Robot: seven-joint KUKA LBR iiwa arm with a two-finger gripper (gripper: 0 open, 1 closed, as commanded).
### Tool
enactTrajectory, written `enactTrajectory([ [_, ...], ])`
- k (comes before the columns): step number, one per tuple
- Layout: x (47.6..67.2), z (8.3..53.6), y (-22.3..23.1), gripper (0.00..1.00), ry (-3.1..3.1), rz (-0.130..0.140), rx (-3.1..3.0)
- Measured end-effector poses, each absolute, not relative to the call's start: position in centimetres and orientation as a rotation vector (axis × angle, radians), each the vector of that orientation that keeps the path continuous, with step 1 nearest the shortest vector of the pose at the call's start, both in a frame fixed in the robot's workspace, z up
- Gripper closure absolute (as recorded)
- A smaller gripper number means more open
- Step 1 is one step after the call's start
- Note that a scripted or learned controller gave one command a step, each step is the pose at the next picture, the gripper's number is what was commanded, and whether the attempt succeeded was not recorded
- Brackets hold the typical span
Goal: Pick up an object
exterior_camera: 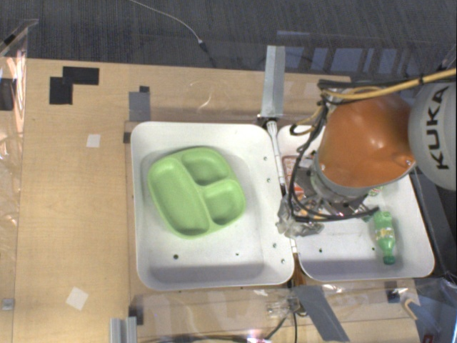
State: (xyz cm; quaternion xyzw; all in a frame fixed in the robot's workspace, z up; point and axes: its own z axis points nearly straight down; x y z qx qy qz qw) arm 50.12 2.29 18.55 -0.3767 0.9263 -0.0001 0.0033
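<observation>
Arm w/ orange band is reaching down over the right bin, covering most of it. Gripper is sitting low at that bin's left wall, next to the left bin; can't tell its state. Green bottle is lying in the right bin, near its right-front corner, apart from gripper. Green divided plate is resting in the left bin.
</observation>
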Motion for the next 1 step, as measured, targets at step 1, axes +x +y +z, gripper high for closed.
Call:
enactTrajectory([
  [1,51.56,20.7,9.91,1.0,3.127,0.005,-0.196],
])
